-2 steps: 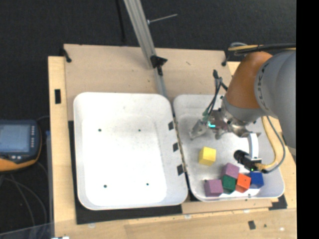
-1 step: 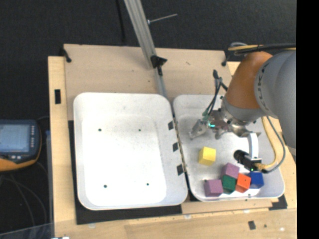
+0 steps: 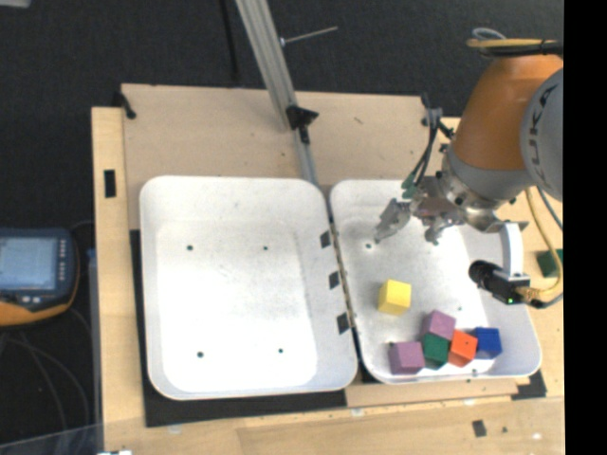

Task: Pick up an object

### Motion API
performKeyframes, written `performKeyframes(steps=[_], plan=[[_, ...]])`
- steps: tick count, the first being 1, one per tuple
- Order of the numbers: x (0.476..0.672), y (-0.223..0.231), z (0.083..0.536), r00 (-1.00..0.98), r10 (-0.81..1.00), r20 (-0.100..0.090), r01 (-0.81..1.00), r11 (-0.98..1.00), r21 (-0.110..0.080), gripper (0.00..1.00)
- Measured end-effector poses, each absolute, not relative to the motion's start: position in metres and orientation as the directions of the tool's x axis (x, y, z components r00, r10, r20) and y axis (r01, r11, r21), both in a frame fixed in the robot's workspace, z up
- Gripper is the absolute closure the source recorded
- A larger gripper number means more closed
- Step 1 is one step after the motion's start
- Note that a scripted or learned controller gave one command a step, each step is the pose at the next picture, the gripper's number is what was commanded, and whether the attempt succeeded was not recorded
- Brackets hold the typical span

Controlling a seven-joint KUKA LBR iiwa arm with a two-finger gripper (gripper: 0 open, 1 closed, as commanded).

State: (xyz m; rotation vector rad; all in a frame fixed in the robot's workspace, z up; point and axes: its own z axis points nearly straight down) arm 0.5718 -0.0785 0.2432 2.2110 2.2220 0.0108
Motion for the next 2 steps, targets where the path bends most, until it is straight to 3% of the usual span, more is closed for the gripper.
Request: performKeyframes(steps=[1, 2], plan=[[0.515, 0.043, 0.209, -0.009, 1.0, 0.003, 1.0, 0.009, -0.002, 0.0], [0.518, 0.038, 0.22, -0.001, 1.0, 0.002, 1.0, 0.001, 0.002, 1.0]])
